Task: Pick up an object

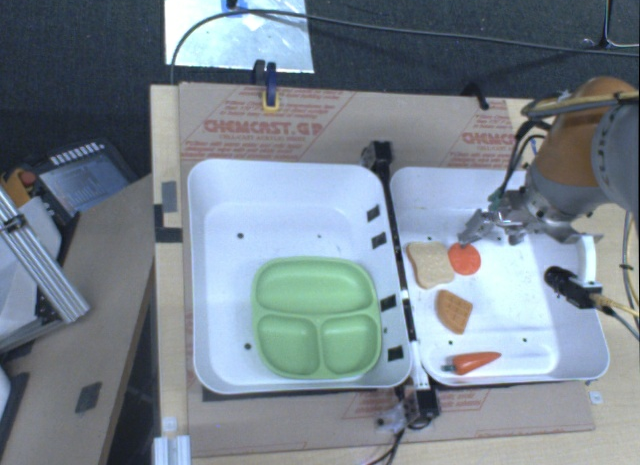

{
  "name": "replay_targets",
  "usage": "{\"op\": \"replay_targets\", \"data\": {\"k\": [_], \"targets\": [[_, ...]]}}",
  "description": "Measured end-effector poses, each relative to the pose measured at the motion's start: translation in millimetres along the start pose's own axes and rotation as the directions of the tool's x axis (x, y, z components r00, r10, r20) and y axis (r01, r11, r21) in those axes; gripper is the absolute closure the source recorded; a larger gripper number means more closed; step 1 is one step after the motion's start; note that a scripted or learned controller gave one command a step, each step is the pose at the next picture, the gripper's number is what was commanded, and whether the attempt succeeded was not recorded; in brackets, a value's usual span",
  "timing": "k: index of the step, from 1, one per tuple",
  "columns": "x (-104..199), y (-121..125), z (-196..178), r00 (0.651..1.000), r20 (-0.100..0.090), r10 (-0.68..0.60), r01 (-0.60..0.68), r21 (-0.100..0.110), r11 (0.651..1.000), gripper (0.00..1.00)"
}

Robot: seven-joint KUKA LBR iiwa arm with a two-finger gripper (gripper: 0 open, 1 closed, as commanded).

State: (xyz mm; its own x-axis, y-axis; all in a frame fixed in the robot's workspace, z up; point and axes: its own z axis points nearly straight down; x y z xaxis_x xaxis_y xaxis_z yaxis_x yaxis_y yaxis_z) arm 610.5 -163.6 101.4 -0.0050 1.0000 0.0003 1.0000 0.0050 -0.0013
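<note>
In the right bin [570, 348], a round red piece [464, 259] lies touching the right edge of a pale bread slice [430, 264], with a brown waffle-like piece [454, 310] below them and an orange carrot [473, 362] near the bin's front wall. The gripper [478, 232] hangs just above the red piece, and whether it is gripping anything cannot be told. The arm [580, 158] reaches in from the right, wrist bent downward, while a green divided tray [316, 315] sits in the left bin [230, 203].
</note>
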Motion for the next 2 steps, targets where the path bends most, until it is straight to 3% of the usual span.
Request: {"op": "replay_targets", "data": {"k": [1,2], "targets": [[-0.1,1.3,15.8,1.0,0.001,0.001,-0.001,-0.004,1.0,0.0],[0.2,3.5,2.7,1.0,0.001,-0.001,0.001,-0.01,1.0,1.0]]}}
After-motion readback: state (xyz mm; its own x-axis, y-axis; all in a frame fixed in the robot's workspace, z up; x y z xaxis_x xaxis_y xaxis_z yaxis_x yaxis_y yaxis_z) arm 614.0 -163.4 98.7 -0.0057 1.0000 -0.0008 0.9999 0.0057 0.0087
